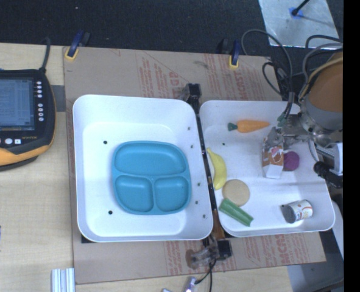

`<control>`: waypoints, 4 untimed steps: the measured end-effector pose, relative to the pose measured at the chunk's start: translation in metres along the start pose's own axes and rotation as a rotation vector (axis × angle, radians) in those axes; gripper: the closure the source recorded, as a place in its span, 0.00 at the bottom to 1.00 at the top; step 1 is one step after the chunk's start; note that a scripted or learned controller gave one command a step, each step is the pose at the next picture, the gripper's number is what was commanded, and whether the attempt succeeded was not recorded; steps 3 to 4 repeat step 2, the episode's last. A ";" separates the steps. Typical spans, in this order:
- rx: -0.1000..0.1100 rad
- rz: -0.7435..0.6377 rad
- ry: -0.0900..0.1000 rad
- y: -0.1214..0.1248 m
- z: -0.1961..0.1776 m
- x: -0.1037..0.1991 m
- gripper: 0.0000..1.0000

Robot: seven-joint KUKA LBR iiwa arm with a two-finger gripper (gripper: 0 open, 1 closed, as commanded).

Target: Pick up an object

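Observation:
My gripper [277, 140] reaches in from the right and hangs low over the right bin [262, 227]. Its tip is right at the top of a small brown and white carton [272, 162], which stands upright near the bin's middle right. A purple round piece [292, 160] lies just right of the carton. Behind them lies an orange carrot [250, 126]. A yellow banana [217, 168], a tan round biscuit [236, 191], a green stick [236, 212] and a small tipped can [298, 211] lie in the front half of the bin.
The left bin [94, 221] holds a blue divided plate [150, 176]. A tablet-like pendant [15, 111] sits at the far left of the bench. Cables [277, 66] loop behind the right bin, near the arm.

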State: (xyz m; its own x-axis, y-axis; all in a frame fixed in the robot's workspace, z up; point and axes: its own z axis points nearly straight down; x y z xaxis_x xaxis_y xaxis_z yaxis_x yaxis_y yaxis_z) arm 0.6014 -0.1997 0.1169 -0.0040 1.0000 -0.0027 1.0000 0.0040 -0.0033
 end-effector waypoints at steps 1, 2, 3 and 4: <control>0.001 -0.002 0.002 -0.028 -0.008 0.047 1.00; -0.003 -0.003 0.005 -0.006 -0.077 0.130 1.00; -0.003 -0.003 0.005 -0.006 -0.077 0.130 1.00; -0.003 -0.003 0.005 -0.006 -0.077 0.130 1.00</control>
